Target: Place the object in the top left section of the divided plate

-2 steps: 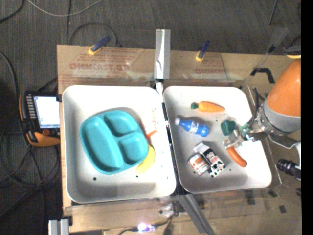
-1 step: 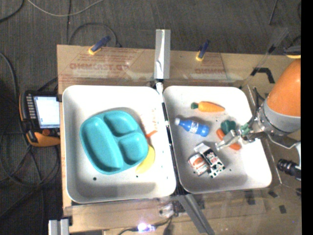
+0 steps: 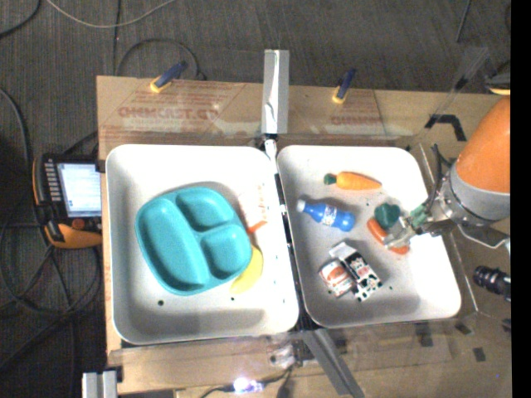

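- Nearest you, at the front of the right bin (image 3: 431,305): a small toy truck (image 3: 362,275), black and white, lying just beside a red-and-white packet (image 3: 335,277); both sit on the bin floor, apart from the arm.
- Left bin (image 3: 124,305), front-centre: the divided plate (image 3: 192,239), teal, three sections, sits tilted on the bin floor; a yellow banana-like piece (image 3: 250,274) pokes out from under its right edge, touching it; a small orange bit (image 3: 256,225) lies just at the plate's right rim; you'll see nothing lying in the plate's top left section.
- Mid right bin: the gripper (image 3: 401,232) is down low over the bin floor, arm coming in from the right w/ the orange band (image 3: 491,149) above the wrist; jaws sit right at a small red-orange object (image 3: 378,231) and a dark teal object (image 3: 387,215); the view is too blurred there, so you can't tell if the jaws are released or clenched, nor which piece they touch.
- Just left of that: a blue bottle (image 3: 327,215) w/ a white label, lying on its side.
- Far end of the right bin: an orange carrot (image 3: 355,181), green tip to the left, lying flat, well apart from the gripper.
- Beyond the bins: the bench (image 3: 191,110), brown board, w/ two clamps at its far edge; a pendant w/ a lit screen (image 3: 76,191) left of the left bin.
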`<state>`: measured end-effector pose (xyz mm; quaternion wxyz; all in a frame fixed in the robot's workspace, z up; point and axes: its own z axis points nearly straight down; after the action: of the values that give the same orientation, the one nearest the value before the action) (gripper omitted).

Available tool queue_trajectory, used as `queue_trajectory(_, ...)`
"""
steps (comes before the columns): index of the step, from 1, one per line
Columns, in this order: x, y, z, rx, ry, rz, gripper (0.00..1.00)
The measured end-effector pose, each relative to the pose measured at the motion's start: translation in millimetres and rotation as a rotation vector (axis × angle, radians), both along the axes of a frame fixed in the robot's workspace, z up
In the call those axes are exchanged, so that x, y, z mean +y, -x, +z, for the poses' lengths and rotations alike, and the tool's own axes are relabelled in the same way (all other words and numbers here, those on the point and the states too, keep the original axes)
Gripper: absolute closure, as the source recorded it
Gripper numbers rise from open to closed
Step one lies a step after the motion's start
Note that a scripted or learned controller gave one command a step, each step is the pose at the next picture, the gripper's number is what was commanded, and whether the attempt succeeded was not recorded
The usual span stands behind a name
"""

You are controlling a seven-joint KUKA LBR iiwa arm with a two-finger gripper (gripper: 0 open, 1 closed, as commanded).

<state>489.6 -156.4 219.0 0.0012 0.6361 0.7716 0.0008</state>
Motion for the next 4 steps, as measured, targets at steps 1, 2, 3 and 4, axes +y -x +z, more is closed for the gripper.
queue_trajectory(1,98.4,5.5,-35.7,0.004,-0.001,0.171,1.0)
queue_trajectory(2,170.9,-32.7,24.8,0.002,0.001,0.112,1.0)
queue_trajectory(3,198.7,-76.8,24.1,0.003,0.004,0.219,1.0)
queue_trajectory(4,223.2,-10.3,-36.1,0.006,0.0,0.175,1.0)
